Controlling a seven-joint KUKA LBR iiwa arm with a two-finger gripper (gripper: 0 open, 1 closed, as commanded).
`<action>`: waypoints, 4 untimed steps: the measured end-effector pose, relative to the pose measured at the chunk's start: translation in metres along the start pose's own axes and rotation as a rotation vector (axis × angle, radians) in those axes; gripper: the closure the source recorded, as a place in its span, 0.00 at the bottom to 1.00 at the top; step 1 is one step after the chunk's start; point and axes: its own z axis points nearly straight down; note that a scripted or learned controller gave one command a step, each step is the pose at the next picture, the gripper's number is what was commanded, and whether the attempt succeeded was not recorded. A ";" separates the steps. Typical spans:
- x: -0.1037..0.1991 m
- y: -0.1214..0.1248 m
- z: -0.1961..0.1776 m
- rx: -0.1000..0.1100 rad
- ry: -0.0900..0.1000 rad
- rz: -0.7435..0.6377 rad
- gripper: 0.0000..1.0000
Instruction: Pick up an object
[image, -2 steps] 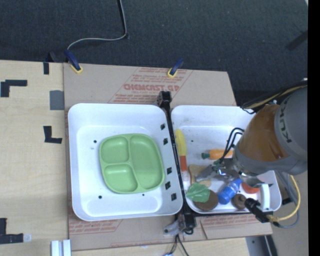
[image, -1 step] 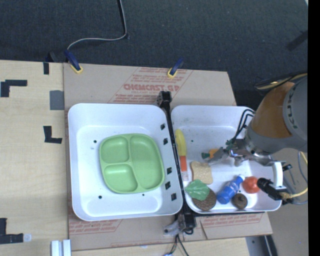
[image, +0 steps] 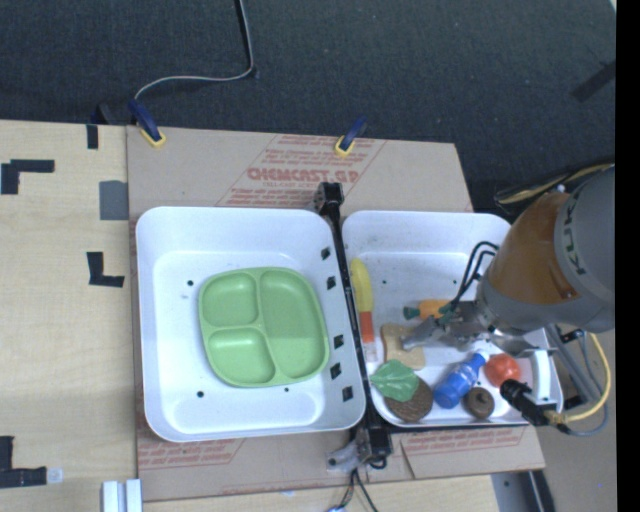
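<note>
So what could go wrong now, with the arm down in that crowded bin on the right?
The hand sits low among closely packed things, so it may nudge the blue bottle or the tan piece aside instead of catching one. The green lump lies partly over the brown disc, so lifting one could drag the other. It might also come up holding nothing.

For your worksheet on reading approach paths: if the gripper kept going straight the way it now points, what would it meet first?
Probably the tan block just beyond the gripper, which points toward the divider; height is unclear, so it might pass above.
</note>
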 end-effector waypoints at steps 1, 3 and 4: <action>-0.011 0.086 -0.090 0.010 0.001 -0.001 0.00; 0.030 0.063 -0.026 -0.016 -0.004 -0.001 1.00; 0.031 0.062 -0.025 -0.015 -0.004 -0.002 0.00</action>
